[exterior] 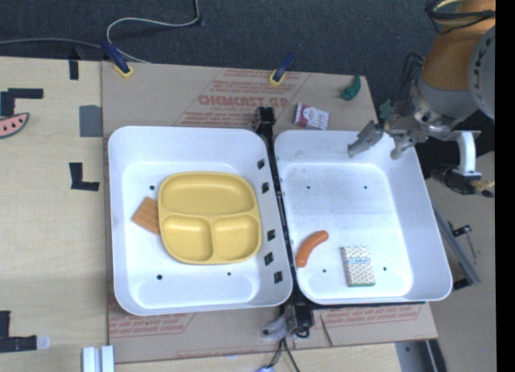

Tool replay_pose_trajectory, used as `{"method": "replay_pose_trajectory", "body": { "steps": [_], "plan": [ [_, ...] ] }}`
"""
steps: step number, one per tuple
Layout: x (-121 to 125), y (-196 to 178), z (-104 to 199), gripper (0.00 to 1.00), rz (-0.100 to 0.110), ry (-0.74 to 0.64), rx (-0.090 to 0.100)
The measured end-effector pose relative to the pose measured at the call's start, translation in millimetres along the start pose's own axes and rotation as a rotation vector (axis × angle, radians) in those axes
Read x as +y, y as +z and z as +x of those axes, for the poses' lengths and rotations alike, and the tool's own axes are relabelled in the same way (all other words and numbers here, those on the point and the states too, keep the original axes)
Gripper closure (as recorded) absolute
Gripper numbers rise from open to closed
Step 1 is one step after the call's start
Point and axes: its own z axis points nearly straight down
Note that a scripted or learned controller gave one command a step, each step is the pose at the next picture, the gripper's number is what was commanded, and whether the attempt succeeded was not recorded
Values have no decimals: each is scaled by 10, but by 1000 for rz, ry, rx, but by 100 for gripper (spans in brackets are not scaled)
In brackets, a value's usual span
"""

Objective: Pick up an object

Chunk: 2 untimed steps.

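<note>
Camera view: gripper [378, 143] upper right, fingers apart, empty. Sausage [311, 247] lower centre: looks light, soft, slippery; you grip mid-length, across width.

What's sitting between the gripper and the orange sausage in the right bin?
Nothing: in the camera view, bare white bin floor runs from the gripper down to the sausage.
</note>
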Motion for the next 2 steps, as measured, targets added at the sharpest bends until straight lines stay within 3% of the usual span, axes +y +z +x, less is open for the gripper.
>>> {"method": "replay_pose_trajectory", "body": {
  "steps": [1, 2],
  "plan": [
    [306, 1212, -36, 0, -5, -2, -2],
    [308, 1113, -36, 100, -4, -3, -4]
  ]
}}
